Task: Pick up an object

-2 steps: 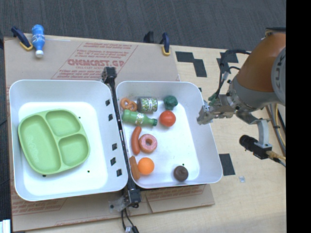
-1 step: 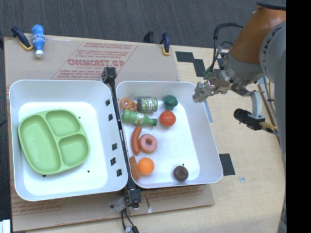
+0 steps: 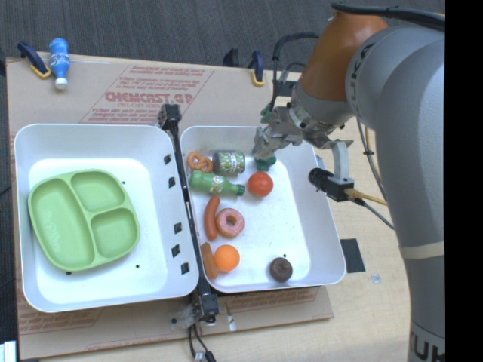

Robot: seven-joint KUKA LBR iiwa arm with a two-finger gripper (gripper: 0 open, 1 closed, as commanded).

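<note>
The right bin (image 3: 317, 225) holds toy foods: a red tomato (image 3: 260, 184), a green bottle (image 3: 216, 185), a small jar with a dark lid (image 3: 229, 162), an orange pretzel ring (image 3: 199, 161), a pink donut (image 3: 229, 222), a red-orange sausage (image 3: 211, 216), an orange (image 3: 226, 258) and a brown chocolate ball (image 3: 281, 269). My gripper (image 3: 265, 157) hangs over the bin's far side, just above the tomato and right of the jar. Its tips point down near a small green-teal piece.
The left bin (image 3: 30, 270) carries a green divided plate (image 3: 83, 217). Between the bins runs a black hinge strip (image 3: 178, 194). A blue bottle (image 3: 59, 60) lies on the cardboard at the far left, with clamps along the back edge.
</note>
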